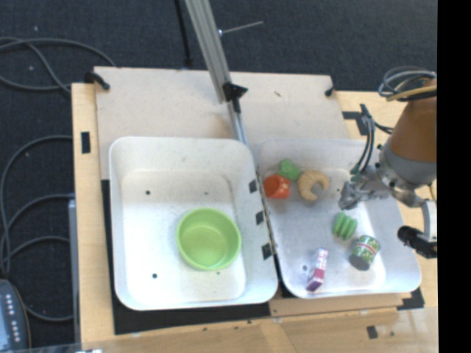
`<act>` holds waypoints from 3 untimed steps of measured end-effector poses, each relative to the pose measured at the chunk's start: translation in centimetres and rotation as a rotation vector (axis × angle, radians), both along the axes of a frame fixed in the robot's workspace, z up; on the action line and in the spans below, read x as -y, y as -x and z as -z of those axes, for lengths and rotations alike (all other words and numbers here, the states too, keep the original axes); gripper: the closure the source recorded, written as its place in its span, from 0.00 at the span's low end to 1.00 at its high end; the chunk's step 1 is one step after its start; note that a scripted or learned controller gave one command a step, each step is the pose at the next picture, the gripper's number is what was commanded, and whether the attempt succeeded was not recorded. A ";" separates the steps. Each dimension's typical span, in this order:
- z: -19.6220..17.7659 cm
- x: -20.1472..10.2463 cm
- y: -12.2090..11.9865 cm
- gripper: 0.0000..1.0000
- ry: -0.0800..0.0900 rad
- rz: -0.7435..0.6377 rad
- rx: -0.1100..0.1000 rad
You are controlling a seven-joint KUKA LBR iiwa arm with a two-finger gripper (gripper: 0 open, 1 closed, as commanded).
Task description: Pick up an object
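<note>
The right bin [397, 271] holds a red tomato-like toy [277, 187], a small green piece [289, 170] just behind it, a tan croissant-shaped toy [313, 184], a ribbed green object [344, 226], a small green-labelled can [363, 251] and a pink-and-white carton [317, 270]. My gripper [352, 196] hangs over the right half of this bin, just above the ribbed green object and to the right of the croissant. Nothing shows between its tips.
The left bin [132, 168] contains a lime green bowl [209, 239]. A slanted metal pole [213, 50] rises from the back between the bins. Cables lie on the dark floor at left. The arm's orange band [416, 127] is at the right edge.
</note>
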State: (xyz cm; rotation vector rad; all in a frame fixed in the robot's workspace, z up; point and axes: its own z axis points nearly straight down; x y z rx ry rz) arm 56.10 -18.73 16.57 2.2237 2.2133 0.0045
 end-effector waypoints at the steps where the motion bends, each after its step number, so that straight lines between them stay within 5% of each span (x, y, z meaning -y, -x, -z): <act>1: -4.5 0.6 -0.5 1.00 0.002 -0.006 0.000; 2: -10.9 1.2 -0.5 1.00 0.002 -0.007 0.004; 3: -12.6 1.3 -0.6 1.00 0.000 -0.009 -0.001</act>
